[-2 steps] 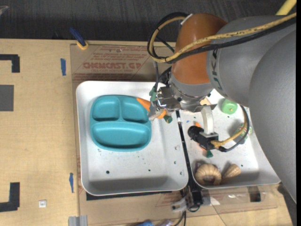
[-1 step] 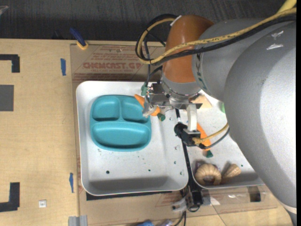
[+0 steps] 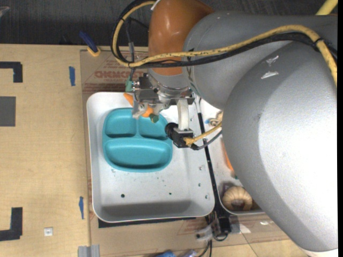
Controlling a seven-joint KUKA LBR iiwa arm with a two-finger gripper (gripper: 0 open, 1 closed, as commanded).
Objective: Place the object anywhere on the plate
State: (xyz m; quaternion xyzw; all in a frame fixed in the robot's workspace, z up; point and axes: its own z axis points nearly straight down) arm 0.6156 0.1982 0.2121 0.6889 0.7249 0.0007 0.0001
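1. gripper (image 3: 148, 107) is hanging over the far end of the left bin (image 3: 144, 199), right above the far rim of the teal divided plate (image 3: 136, 157). the arm (image 3: 278, 122) comes in from the right and covers most of the right bin (image 3: 242, 212).
2. task's thing looks to be the small orange piece with a green end (image 3: 144, 112), maybe a toy carrot, too small to be sure. it sits directly under the gripper, about where the plate's two far compartments meet. can't tell if it's resting on the plate or hanging just above it.
3. open or closed? honestly can't tell, the wrist hardware blocks the tips from this angle. so i'm not calling it held.
4. why there: my guess is the program only needs "anywhere on the plate", so it went for the nearest bit of plate from where the arm reaches in rather than the big near compartment.
5. risk as i see it: that spot is right on the rim and the divider ridge, so a small roundish thing let go there could roll off the far edge into the bin.
6. other stuff: a tan ribbed shell-looking thing (image 3: 237, 197) lies in the right bin, near end, well apart from the plate. yellow-black cable (image 3: 241, 39) drapes over the arm.
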